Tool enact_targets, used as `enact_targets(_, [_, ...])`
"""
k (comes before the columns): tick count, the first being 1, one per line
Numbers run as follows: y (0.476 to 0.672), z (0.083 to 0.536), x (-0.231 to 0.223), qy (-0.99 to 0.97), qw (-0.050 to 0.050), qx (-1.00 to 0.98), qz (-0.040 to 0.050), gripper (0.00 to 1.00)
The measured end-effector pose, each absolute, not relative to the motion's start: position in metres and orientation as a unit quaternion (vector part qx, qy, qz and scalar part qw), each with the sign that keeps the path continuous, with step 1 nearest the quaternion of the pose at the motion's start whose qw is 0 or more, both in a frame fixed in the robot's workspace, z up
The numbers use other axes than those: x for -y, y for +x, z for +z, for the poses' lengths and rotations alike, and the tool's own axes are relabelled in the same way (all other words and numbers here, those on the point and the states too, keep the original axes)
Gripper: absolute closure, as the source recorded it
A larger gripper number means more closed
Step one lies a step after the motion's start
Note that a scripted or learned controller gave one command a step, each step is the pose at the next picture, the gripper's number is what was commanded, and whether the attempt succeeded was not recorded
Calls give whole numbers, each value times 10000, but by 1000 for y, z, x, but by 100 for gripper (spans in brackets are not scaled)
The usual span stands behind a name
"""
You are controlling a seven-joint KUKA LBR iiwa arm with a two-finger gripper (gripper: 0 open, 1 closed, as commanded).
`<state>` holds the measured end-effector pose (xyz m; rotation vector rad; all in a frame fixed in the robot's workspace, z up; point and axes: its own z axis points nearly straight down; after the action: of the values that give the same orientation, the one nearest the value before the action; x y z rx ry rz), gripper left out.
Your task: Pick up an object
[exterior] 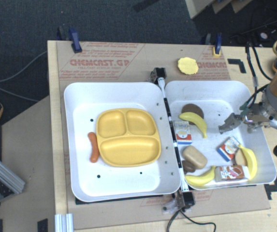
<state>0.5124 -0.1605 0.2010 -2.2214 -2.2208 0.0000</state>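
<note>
The bench top is a sheet of brown board (128, 64) printed in faded red with "CHEMCAST GP" in large letters, repeated in part at the one o'clock corner; the smaller lines of print around it are too fine to read. Two blue clamps (74, 38) hold the board at its far edge, and a yellow cookie-shaped piece (188, 65) lies on the board at about twelve o'clock of the right bin (211, 87). The left bin (80, 100) holds a yellow divided plate (127, 137) with three compartments, and a toy sausage (94, 146) lies just beside the plate at its nine o'clock. In the right bin, a banana (195, 122) rests against a brown round piece (193, 110) toward eleven o'clock, a small carton (182, 133) with a red and blue label sits just below them, its writing unreadable, and a tan bread-like block (195, 156) lies near the centre. A second banana (199, 178) curves along six o'clock, a third (250, 162) lies at four o'clock beside a small packet (227, 149), and a flat packet (231, 173) with red print lies between the two bananas. The gripper (231, 123) hangs over the bin at about three o'clock, its fingers slightly parted and holding nothing, apart from every object.
</note>
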Motion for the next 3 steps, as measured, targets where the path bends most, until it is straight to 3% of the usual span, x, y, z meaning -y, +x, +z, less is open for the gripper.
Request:
enact_targets(1, [564, 149, 119, -7052, -7, 7090, -6, 0])
enact_targets(2, [603, 82, 115, -7064, -28, 7078, -6, 0])
enact_targets(3, [602, 96, 115, -7070, -31, 7072, -11, 100])
